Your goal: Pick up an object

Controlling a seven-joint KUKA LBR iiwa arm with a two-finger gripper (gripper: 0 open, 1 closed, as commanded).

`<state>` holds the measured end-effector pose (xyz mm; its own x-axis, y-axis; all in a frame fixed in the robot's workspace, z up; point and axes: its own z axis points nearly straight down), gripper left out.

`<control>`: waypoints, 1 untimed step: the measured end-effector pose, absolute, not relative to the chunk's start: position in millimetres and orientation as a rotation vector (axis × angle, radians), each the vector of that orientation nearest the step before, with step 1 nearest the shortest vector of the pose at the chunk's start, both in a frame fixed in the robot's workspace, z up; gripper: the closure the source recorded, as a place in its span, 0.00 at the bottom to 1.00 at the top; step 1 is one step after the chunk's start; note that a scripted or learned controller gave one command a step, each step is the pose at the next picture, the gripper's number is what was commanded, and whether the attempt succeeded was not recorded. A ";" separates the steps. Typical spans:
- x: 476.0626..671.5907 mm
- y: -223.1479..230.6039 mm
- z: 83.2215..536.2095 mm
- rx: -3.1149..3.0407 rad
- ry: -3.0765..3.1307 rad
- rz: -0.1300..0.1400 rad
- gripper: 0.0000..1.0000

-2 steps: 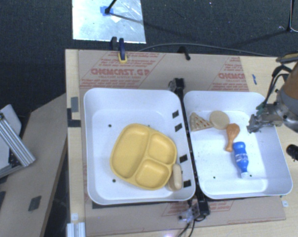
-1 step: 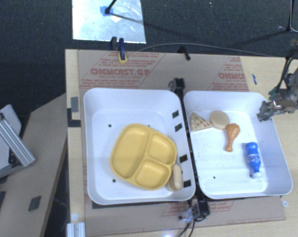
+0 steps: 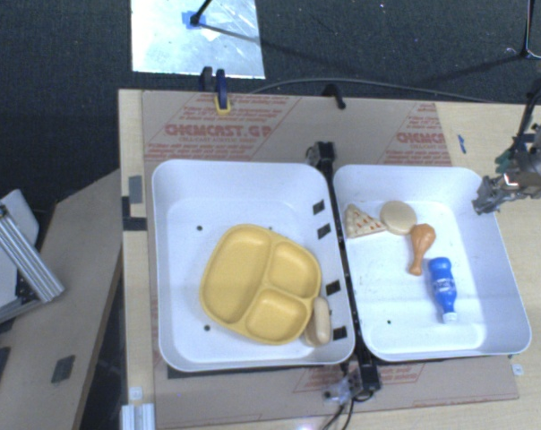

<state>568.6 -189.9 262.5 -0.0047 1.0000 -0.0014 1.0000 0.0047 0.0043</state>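
In the right bin [image 3: 485, 330] lie a pizza slice [image 3: 364, 222], a round beige bun [image 3: 399, 216], a brown chicken drumstick [image 3: 420, 244] and a blue bottle [image 3: 442, 287] with a white cap. The left bin [image 3: 176, 240] holds a yellow divided tray [image 3: 260, 283] and a pale oblong piece [image 3: 320, 321] by the tray's right corner. My gripper [image 3: 492, 192] hangs at the right bin's upper right corner, up and to the right of all the items and touching none of them.
A clip [image 3: 221, 90] sits on the cardboard sheet [image 3: 253, 124] behind the bins. A metal plate [image 3: 197, 23] lies on the dark floor beyond. A black divider [image 3: 338, 249] runs between the two bins. An aluminium rail [image 3: 15, 240] stands at the left.
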 end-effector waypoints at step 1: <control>587.5 -132.8 262.9 2.209 2.230 0.005 1.00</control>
<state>587.5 -132.8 262.9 -0.0098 1.0000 0.0004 0.9999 0.0098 0.0042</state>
